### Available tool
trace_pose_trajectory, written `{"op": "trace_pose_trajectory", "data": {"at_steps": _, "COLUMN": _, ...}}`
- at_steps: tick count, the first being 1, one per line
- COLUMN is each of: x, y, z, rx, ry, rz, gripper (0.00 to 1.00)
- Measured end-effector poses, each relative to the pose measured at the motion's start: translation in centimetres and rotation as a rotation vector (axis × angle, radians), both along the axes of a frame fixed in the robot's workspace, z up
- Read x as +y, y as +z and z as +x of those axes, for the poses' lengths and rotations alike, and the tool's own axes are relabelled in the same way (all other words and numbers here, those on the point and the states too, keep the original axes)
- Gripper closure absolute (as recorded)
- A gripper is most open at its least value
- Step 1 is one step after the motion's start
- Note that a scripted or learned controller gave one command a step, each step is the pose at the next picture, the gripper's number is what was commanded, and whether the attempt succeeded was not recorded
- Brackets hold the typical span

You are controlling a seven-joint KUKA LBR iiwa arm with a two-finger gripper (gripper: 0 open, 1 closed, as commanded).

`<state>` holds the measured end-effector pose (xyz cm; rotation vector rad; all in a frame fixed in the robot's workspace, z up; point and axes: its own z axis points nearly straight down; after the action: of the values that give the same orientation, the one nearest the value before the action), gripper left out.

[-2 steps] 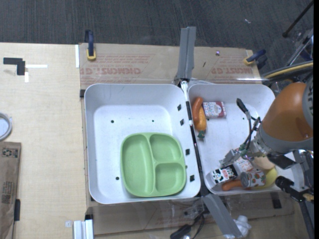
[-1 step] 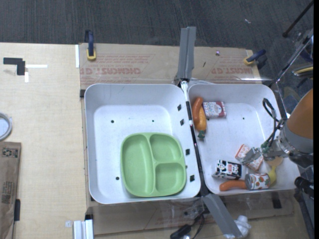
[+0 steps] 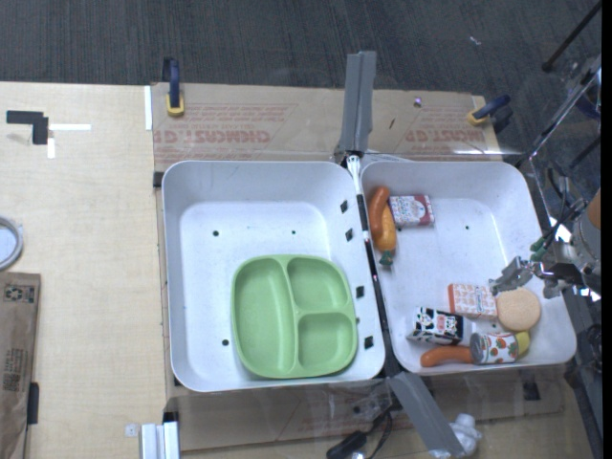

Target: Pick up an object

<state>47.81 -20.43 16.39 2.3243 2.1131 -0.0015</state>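
Right bin (image 3: 449,185): end effector (image 3: 521,273) blurred.

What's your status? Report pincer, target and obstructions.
Pincer low at right bin's right edge. Nothing seen held. Nearest: tan round piece, orange packet. Can and cow carton crowd close.

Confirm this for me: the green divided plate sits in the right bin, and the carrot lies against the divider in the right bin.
Not quite. The camera view shows the green divided plate in the left bin, not the right one. The rest stands: the carrot lies against the divider in the right bin.
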Motion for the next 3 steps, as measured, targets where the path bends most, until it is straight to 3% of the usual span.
{"op": "trace_pose_trajectory", "data": {"at_steps": 1, "x": 6.1, "y": -6.7, "z": 0.2, "rx": -0.009, "ry": 0.208, "rz": -0.004, "gripper": 0.0}}
{"op": "trace_pose_trajectory", "data": {"at_steps": 2, "x": 5.1, "y": -7.3, "z": -0.1, "rx": 0.0, "ry": 0.017, "rz": 0.001, "gripper": 0.0}}
{"op": "trace_pose_trajectory", "data": {"at_steps": 3, "x": 4.9, "y": -7.3, "z": 3.2, "rx": 0.002, "ry": -0.211, "rz": 0.0, "gripper": 0.0}}
